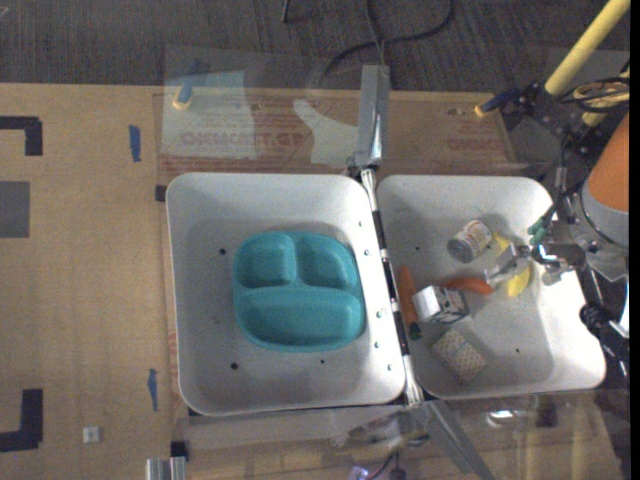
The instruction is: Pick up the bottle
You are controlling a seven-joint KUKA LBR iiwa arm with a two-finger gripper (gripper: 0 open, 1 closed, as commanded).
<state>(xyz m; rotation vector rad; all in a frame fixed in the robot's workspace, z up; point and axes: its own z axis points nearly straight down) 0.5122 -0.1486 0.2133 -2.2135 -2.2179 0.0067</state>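
Gripper (522,259) sits low in the right bin (570,363), reaching in from the right edge with the arm (612,183) above and behind it. Finger state: cannot tell, the metal parts blur together at this size, and nothing is plainly seen clamped between them.

Bottle (469,239) lies on its side just left of the gripper and a bit farther up the bin, pale body with a darker round end facing the camera. Near the gripper but apart from it, as far as can be seen. A yellow piece (517,284) lies right under the gripper, touching or nearly so. An orange stick (470,285) runs lower left of the gripper. Further lower left, a small white-and-grey box (439,304), and below that a speckled pad (459,353). Another orange piece (407,290) hugs the bin's left wall. Well to the left, the other bin (200,298) holds a teal tray (297,289).

Step, by my read: approach and align, grasp not yet made. Gripper looks off target, closer to the yellow piece than the bottle. Next move calls for a shift left and up-frame to centre over the bottle's body, fingers across its short axis since it can roll, then descend and close. Risk: catching the yellow piece instead, or nudging the bottle away.
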